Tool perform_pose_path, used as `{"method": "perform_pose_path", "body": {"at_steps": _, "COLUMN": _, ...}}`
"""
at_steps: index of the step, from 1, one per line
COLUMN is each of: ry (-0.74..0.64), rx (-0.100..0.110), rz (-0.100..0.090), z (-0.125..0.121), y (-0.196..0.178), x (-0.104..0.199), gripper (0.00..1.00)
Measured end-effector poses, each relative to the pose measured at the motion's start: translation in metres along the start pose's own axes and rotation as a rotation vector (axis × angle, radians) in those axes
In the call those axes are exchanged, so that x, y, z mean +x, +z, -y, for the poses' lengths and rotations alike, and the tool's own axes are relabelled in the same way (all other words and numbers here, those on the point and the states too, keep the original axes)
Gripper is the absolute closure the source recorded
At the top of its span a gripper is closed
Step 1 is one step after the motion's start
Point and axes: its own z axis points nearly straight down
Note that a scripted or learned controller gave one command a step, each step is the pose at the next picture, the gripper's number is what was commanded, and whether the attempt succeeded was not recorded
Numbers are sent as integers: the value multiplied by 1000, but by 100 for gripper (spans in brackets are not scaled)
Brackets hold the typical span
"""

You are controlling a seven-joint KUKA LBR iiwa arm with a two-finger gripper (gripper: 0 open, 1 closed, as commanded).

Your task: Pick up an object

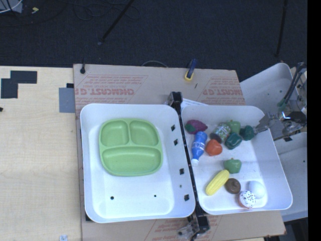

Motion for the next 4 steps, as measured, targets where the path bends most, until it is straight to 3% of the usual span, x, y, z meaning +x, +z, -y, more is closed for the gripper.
{"method": "perform_pose_path", "body": {"at_steps": 1, "ry": -1, "rx": 6, "rz": -2, "z": 7, "y": 61, "x": 6, "gripper": 0}}
{"method": "perform_pose_path", "body": {"at_steps": 4, "ry": 0, "rx": 3, "rz": -2, "z": 11, "y": 184, "x": 7, "gripper": 0}}
